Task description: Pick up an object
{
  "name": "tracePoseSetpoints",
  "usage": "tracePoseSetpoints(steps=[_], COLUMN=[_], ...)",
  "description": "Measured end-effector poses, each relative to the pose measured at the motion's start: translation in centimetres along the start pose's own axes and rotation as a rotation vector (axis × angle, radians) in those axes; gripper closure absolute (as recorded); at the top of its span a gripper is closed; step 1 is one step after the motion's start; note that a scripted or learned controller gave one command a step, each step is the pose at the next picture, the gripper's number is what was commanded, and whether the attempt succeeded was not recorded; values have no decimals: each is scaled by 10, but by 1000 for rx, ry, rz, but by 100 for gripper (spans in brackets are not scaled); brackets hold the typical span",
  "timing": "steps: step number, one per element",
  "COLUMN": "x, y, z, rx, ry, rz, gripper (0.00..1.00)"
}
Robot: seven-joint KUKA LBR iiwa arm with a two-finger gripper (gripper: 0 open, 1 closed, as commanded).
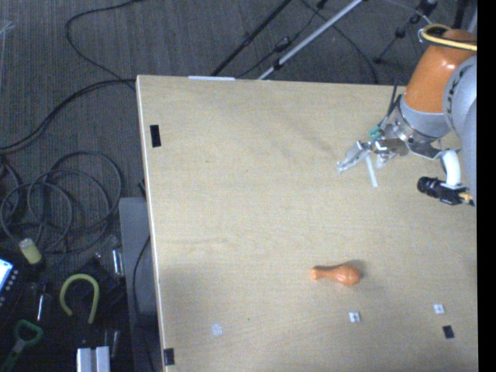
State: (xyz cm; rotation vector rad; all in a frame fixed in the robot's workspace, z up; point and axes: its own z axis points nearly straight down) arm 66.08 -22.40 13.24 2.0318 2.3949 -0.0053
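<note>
The tabletop point(248, 208) takes up most of the view, a broad pale wooden surface, and everything else gets placed off it. At its far right the arm point(442, 84) leans in, grey with the orange band bulging just above the wrist. Below the band the jaws point(362, 163) hang over the tabletop's upper right area, and they stand spread apart, two thin pale fingers splayed into a V with nothing between them. Now the target: the orange object point(338, 274), a small pear-like shape with a narrow neck pointing left, lies flat on the tabletop's lower right part, well apart from the jaws and nearer the camera than they are, a little to their left. Smallest of all, a few tiny markers point(354, 316) dot the tabletop near its lower right corner, just beyond the orange object.
</note>
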Motion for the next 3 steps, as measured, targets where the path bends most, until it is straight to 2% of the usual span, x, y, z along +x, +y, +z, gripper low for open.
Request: tracePoseSetpoints(steps=[1, 2, 3], x=[1, 2, 43], y=[9, 10, 16], z=[48, 38, -43], rx=[-3, -6, -5], ry=[1, 0, 2], rz=[-380, -380, -289], gripper=[0, 100, 100])
